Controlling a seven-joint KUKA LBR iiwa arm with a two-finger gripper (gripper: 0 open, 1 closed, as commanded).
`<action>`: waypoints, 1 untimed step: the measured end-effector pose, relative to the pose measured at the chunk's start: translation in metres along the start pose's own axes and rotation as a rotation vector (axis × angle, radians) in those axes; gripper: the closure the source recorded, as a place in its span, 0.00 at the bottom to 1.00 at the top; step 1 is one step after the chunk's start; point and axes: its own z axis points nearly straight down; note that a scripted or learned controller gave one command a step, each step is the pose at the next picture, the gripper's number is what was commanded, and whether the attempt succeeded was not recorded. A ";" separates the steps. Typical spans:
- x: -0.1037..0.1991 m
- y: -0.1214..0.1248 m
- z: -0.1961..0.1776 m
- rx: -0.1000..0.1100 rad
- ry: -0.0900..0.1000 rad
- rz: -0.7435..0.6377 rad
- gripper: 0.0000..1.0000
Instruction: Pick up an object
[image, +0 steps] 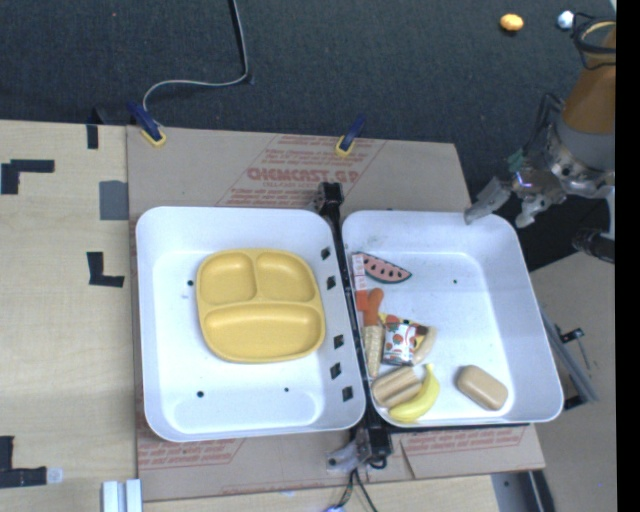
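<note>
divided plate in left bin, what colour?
Yellow, plain, no pattern. The divided plate shows clearly in the camera view, inside the left bin.

Yellow divided plate (262, 305), left bin (160, 300)

Looks like a robot test lab, not a home. Just left of the gripper (510, 200), two white bins (160, 300) clamped with blue and yellow clips (150, 128) onto a cardboard sheet (290, 175) on a wooden bench (55, 330). Filled with plastic toy food (400, 345) and a yellow kid's tray (260, 305), with a loose cable (215, 75) further left on dark carpet.
</note>
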 end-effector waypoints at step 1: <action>0.003 0.010 0.144 0.007 0.008 -0.002 0.00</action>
